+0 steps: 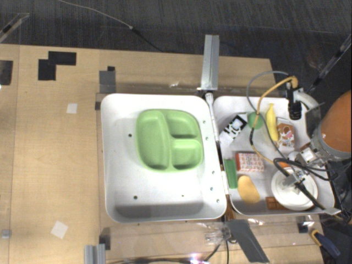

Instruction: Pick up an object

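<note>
The right bin (242,104) holds several objects. A yellow banana (271,122) lies upright in the picture near the back, beside a small green piece (252,120) and a black-and-white box (234,126). A brown-and-white packet (285,135) lies right of the banana. A red patterned box (249,162) sits mid-bin, a green bar (231,173) runs along the left wall, and a yellow-orange fruit (248,190) rests near the front. My gripper (294,193) hangs over the bin's front right corner, seen from above as a white round body with cables across it.
The left bin (121,191) holds a green divided plate (168,139). The arm's orange band (336,126) and loose cables (264,87) stand over the right bin's right side. A metal post (210,62) rises behind the wall between the bins.
</note>
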### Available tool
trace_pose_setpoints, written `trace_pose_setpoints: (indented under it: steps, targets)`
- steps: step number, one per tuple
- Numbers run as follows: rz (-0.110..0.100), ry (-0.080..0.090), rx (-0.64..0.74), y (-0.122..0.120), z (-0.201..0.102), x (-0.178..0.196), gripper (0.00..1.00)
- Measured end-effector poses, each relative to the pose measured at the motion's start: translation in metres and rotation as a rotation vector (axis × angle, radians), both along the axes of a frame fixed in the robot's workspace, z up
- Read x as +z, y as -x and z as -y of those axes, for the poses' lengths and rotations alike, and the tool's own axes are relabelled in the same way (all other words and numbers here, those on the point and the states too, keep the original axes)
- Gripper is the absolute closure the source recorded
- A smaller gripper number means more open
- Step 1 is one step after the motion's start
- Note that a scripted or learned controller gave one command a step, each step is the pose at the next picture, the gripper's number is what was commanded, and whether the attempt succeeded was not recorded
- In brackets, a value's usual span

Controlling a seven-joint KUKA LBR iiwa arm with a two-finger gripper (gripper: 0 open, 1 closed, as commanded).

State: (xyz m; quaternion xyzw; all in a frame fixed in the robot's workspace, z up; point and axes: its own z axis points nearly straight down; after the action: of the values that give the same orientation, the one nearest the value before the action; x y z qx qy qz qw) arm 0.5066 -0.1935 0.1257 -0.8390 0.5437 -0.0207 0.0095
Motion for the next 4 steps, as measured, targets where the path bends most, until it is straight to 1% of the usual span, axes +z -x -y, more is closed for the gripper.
trace_pose_setpoints:
  steps: [1, 2, 3, 4]
  targets:
    - [0.019, 0.010, 0.259, -0.002, -0.010, -0.017, 0.00]
    - [-0.008, 0.008, 0.239, -0.018, -0.009, -0.021, 0.00]
    - [0.016, 0.005, 0.313, -0.009, -0.007, -0.020, 0.00]
    - [-0.007, 0.026, 0.331, -0.016, -0.018, -0.020, 0.00]
